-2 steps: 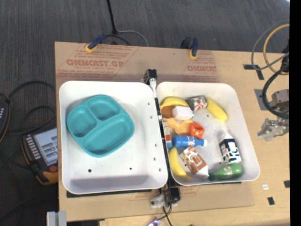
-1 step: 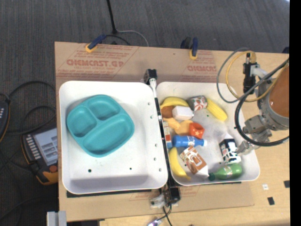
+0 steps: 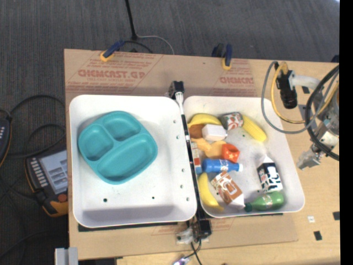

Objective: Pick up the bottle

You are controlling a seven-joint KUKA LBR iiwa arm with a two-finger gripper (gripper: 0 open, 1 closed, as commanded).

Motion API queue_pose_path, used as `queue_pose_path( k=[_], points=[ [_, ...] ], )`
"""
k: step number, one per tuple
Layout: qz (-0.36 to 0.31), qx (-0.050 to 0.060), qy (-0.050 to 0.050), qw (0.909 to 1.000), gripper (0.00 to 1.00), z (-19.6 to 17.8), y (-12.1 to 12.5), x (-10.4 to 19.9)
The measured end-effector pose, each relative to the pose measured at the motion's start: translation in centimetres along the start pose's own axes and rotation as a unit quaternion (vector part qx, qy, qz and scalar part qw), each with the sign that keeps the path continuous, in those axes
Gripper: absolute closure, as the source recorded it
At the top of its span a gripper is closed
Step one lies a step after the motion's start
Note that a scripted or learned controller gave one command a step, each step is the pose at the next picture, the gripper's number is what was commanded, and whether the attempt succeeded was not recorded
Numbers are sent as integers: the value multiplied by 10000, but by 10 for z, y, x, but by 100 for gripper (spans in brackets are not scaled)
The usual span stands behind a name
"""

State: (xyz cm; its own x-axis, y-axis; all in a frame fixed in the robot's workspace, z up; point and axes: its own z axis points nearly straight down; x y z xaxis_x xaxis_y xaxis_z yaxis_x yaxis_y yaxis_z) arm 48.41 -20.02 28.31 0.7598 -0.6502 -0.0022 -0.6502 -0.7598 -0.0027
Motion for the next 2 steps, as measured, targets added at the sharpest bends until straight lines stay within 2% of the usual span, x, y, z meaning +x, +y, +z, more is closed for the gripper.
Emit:
queue_pose_path(
  k=[1, 2],
  points=[
    [-1184, -13, -21, 9930, 100, 115, -40, -18],
    [-2498, -10, -6, 9683, 100, 102, -31, -10]
  ],
)
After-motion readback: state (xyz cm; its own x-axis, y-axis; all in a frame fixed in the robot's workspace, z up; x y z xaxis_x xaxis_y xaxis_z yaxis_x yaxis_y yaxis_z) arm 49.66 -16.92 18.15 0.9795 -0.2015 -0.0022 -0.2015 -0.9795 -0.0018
